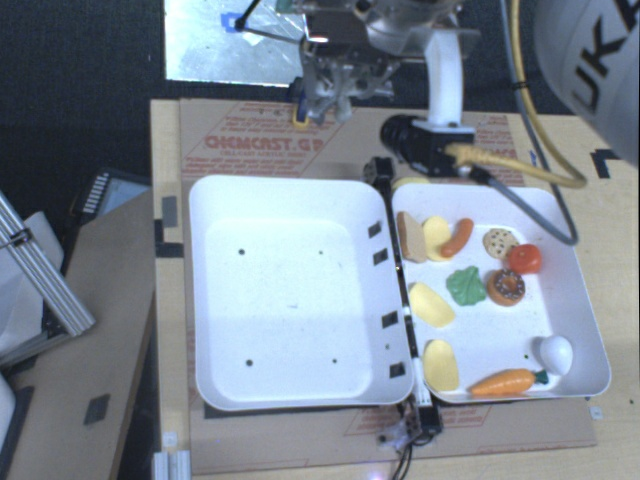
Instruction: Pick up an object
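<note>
Underneath it all sits a tan bench (270, 148) with red lettering printed across a cardboard sheet at twelve o'clock, and dark floor (70, 68) beyond it to nine and eleven. Two white bins side by side: the left bin (290, 288) shows bare white bottom with a few small dark dots, the right bin (580, 318) at three o'clock carries the toy food. Running through it now: a slice of bread (411, 236) touching a pale yellow piece (437, 238), a sausage (458, 237) just beside that, a cookie (498, 241), a tomato (525, 258), a green leafy piece (465, 286) touching a chocolate donut (506, 288). Two more yellow pieces lie at the bin's nine and seven o'clock, a white egg (553, 352) and a carrot (505, 381) down at five. Up at twelve, the gripper (322, 103) hangs over the cardboard, well apart from both bins; whether it is released or clenched I cannot tell. A shiny metal sheet (215, 28) lies at eleven o'clock, and a yellow hose (520, 173) curls past the right bin's top edge.
</note>
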`<state>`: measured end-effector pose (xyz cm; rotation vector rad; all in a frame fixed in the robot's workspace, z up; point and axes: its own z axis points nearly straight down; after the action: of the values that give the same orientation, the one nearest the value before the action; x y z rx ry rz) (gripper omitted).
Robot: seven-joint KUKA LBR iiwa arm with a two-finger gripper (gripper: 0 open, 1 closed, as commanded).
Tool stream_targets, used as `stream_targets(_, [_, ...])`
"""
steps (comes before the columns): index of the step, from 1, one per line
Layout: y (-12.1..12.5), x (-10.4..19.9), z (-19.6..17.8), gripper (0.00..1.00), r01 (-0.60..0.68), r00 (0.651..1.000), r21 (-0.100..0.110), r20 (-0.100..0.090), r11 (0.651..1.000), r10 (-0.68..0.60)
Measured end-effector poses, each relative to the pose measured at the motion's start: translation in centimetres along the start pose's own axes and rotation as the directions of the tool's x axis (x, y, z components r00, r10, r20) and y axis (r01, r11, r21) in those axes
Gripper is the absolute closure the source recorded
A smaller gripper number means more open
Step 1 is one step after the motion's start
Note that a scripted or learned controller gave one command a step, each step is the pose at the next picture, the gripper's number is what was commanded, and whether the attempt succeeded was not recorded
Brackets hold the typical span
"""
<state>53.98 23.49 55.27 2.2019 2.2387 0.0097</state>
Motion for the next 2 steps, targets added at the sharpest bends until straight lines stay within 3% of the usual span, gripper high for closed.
stream_targets(2, [0.1, 0.0, -2.2, 1.0, 0.011, 1.0, -0.003, -0.002, 1.0, -0.011])
